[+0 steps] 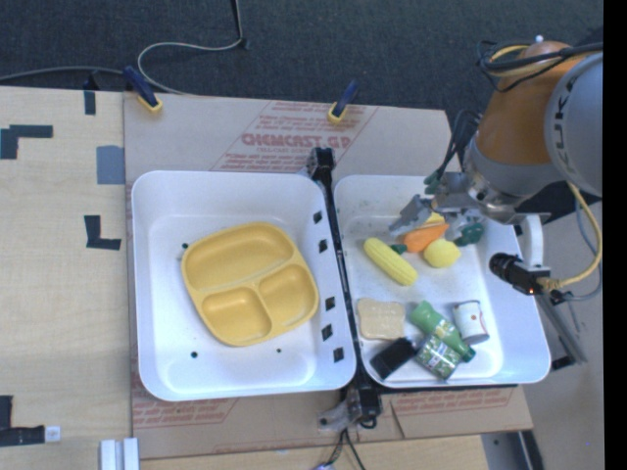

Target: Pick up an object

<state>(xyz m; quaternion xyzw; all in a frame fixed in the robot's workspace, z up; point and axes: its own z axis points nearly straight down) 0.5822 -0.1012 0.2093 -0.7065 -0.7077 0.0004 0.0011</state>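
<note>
Hovering with jaws I can't tell open or shut, your claw point(428, 215) may nudge carrot point(424, 238) against lemon point(442, 254) and miss both.

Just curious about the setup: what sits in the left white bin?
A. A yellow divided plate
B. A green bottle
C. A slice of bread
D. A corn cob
A: the yellow divided plate lies alone in the left bin, while the food items are in the right bin.

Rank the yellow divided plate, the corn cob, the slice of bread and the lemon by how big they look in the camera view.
1. yellow divided plate
2. corn cob and slice of bread: too alike to rank
3. lemon, partly under the gripper
</note>
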